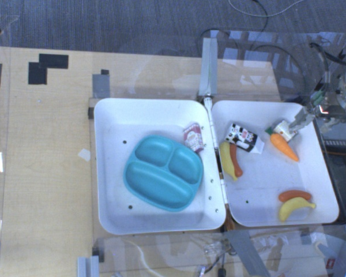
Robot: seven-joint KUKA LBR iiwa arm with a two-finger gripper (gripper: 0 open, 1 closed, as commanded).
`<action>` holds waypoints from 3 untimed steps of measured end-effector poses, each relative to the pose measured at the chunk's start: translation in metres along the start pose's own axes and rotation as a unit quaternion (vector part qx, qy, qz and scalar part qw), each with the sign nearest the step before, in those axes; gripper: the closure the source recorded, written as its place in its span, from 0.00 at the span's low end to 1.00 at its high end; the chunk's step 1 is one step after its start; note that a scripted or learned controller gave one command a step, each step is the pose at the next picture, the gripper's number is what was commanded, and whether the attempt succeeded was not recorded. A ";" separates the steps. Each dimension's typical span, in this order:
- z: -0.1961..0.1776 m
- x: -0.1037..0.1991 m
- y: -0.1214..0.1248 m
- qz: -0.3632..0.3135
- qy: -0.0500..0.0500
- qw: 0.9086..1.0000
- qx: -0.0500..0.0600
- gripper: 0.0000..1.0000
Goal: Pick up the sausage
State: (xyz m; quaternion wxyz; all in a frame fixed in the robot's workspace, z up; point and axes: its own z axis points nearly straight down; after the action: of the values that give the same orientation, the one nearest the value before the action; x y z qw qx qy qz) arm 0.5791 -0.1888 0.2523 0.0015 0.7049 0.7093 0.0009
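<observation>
We see a pale wooden tabletop (46, 154) on dark grey carpet (104, 10), carrying two white bins. The sausage (235, 160) lies by the right bin's (328, 212) left wall, touching a banana (226, 161). The tool (284, 128) sits at the top of a carrot (285, 146) near the far right corner; we cannot tell its state. The left bin (106, 154) holds a blue divided plate (163, 172)

A pale wooden bench (46, 172) is seen, with two shallow white bins set side by side on it: the left bin (112, 212) and the right bin (328, 203). Black patches (46, 67), possibly tape, are stuck flat at its far left.
</observation>
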 end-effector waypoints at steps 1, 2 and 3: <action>0.163 -0.003 -0.090 0.007 -0.001 1.000 -0.003 0.00; 0.099 0.023 -0.091 0.146 0.000 0.989 -0.001 0.00; 0.025 0.069 -0.048 0.192 0.000 0.981 -0.001 0.00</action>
State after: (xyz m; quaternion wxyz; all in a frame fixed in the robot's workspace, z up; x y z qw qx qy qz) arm 0.5310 -0.1198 0.2275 0.0017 0.8279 0.5609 0.0021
